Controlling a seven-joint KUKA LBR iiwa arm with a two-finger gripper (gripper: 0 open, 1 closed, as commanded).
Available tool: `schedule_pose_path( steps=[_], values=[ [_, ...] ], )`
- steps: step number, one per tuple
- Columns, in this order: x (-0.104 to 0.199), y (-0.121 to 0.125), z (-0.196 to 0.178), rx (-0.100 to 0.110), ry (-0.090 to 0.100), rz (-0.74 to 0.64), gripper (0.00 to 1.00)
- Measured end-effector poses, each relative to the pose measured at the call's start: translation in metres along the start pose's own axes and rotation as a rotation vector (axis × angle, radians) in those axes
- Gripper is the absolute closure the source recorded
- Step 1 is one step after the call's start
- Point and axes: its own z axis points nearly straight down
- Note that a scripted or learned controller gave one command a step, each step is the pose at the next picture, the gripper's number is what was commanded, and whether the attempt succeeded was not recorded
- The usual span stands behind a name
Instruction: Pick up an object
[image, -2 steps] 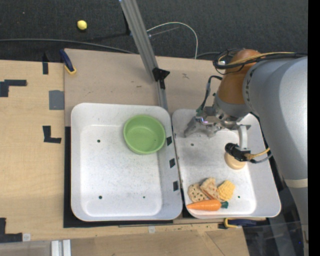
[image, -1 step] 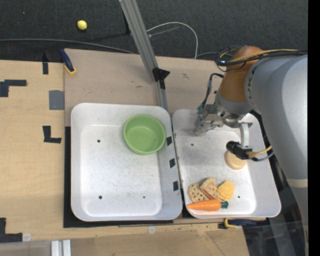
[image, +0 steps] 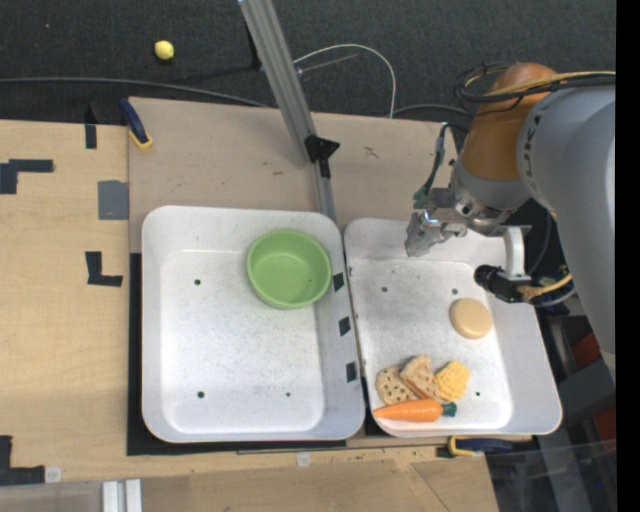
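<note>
Gripper (image: 424, 232) over far edge of right bin (image: 400, 300), jaw state unclear, grasping nothing visible. Best lowered squarely over beige round (image: 470, 318), avoiding carrot (image: 408, 410) cluster.

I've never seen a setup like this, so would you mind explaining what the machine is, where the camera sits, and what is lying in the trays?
It is one robot arm, grey with an orange band, reaching in from the right. A single camera looks down at a slant on two shallow white bins. Its tool hovers over the back of the right bin, with nothing visibly held. The left bin holds a green bowl. The right bin holds a round beige piece and, near the front, a carrot, biscuit-like pieces and a yellow piece.
</note>
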Motion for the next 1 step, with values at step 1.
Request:
schedule_pose_path(
  steps=[1],
  values=[
    [-0.0081,0.0064,-0.0510,0.000,0.000,-0.001,1.00]
  ],
)
